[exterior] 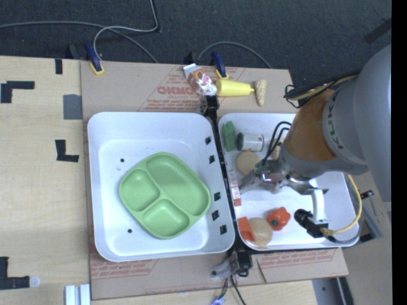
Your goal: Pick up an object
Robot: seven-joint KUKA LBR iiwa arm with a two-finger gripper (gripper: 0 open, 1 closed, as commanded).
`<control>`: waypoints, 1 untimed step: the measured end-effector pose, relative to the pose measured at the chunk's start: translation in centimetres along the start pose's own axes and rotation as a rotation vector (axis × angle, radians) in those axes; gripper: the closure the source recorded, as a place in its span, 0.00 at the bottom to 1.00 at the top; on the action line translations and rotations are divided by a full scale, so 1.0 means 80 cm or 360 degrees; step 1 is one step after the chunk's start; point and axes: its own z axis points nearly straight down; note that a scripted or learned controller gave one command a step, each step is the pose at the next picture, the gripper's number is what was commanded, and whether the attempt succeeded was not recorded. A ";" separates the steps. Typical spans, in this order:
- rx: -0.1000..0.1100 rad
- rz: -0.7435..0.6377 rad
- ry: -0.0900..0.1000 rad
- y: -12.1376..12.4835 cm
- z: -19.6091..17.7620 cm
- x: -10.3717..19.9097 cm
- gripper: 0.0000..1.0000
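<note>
A: Jar [250, 142] is in the right bin [337, 243], top left, lying on its side, long axis left-right, lid toward the green thing [229, 136].
B: And the gripper [267, 173]?
A: Just below the jar, can't tell its grip.

Bulky grey arm [375, 116] with rounded casing, broad orange band [313, 132] above the wrist, black cables [278, 138] looping alongside, metallic wrist fittings, black-tipped white attachment [316, 210]
</note>
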 end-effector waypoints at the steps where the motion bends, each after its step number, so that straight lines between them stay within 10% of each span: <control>1: 0.0000 -0.0004 0.0004 0.065 0.001 -0.002 0.00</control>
